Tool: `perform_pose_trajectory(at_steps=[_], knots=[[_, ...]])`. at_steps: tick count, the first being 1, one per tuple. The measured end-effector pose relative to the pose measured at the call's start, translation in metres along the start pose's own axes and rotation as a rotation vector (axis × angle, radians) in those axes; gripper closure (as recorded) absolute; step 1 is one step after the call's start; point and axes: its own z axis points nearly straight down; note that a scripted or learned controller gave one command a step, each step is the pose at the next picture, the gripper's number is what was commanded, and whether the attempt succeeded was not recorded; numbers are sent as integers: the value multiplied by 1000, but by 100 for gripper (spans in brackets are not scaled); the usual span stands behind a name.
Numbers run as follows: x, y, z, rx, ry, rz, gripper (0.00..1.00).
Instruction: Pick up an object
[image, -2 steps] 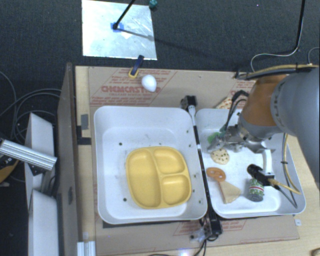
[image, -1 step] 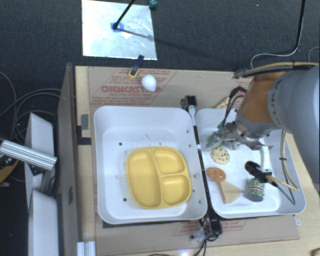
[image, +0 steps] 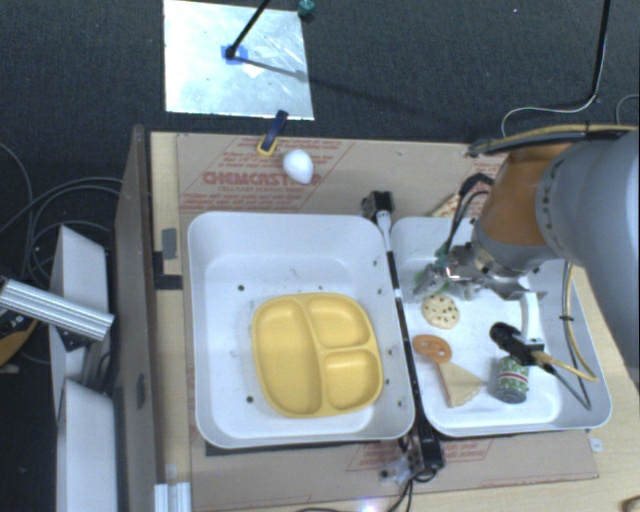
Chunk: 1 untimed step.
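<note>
The right bin (image: 575, 405) holds a round speckled cookie (image: 440, 311), an orange ring (image: 431, 347), a tan wedge (image: 458, 383) and a small can with a green label (image: 510, 380). My gripper (image: 438, 281) hangs low over the upper left part of this bin. It sits just above the cookie, close to the wall between the bins. Nothing can be seen held in it. The grey arm with its orange band (image: 520, 205) reaches in from the right and covers the bin's upper right part.
A yellow divided plate (image: 318, 353) lies in the left bin (image: 220, 300). On the cardboard behind the bins rest a white egg-shaped thing (image: 298, 165) and a small yellow and black item (image: 270, 135). A shiny foil sheet (image: 237, 62) lies farther back.
</note>
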Motion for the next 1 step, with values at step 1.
perform_pose_trajectory(at_steps=[1], knots=[[5,-5,1,3,0,0,0]])
